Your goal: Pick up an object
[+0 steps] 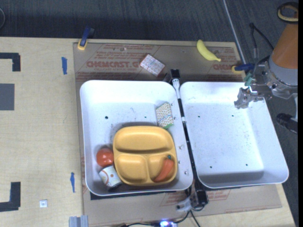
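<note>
2 shallow white bins sit side by side on a brown board laid over a pale wooden bench (pixel 38 141). The left bin (pixel 94 96) holds a yellow divided tray (pixel 142 150) with 3 compartments; an orange carrot-shaped toy (pixel 164 169) lies in the tray's lower right compartment. A red tomato-like ball (pixel 104 156) touches the tray's left edge, and just below it a small white cup with orange markings (pixel 110 177) lies tilted against the bin's front corner. A small patterned packet (pixel 164 114) rests just above the tray's upper right corner, near the bin's right wall.

The right bin (pixel 227 150) has only dark specks on its floor. The grey arm with its orange band (pixel 288 48) reaches in from the right, and its gripper (pixel 243 100) hovers over the right bin's upper right corner, well apart from every object in the left bin. Nothing shows between its fingers; whether they are spread or closed cannot be told from this angle.

Outside the bins, a yellow banana (pixel 207 51) lies on the board behind the right bin, and a small checked card (pixel 152 65) lies behind the left bin. A blue and yellow clamp (pixel 85 37) grips the board's far left corner.
</note>
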Tool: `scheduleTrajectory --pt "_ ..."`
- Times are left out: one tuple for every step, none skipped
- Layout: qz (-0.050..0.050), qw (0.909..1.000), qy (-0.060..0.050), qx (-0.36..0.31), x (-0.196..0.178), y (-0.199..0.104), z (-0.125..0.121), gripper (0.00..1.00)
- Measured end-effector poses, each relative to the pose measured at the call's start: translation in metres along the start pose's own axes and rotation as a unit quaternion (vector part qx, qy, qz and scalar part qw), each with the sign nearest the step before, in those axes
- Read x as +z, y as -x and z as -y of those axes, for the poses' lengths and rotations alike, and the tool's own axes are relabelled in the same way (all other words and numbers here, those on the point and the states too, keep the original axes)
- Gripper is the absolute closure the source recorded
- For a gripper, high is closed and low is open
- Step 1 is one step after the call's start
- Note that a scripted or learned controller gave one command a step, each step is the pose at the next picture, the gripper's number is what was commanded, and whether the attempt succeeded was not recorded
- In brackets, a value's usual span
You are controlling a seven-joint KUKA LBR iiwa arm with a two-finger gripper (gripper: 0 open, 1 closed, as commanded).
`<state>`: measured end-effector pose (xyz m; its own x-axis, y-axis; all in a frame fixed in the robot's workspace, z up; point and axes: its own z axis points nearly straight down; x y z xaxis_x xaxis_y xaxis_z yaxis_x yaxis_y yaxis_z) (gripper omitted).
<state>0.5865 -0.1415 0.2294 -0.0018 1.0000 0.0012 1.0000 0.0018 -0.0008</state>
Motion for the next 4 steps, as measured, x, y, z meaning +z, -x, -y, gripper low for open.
scheduleTrajectory --pt "0.0 1.0 0.0 0.0 -0.031 -0.048 0.061 1.0" --pt "0.0 1.0 0.0 0.0 0.0 -0.095 0.107 1.0" --pt "0.0 1.0 0.0 0.001 0.012 -0.122 0.106 1.0" --pt "0.0 1.0 -0.001 0.001 0.029 -0.074 0.107 1.0"
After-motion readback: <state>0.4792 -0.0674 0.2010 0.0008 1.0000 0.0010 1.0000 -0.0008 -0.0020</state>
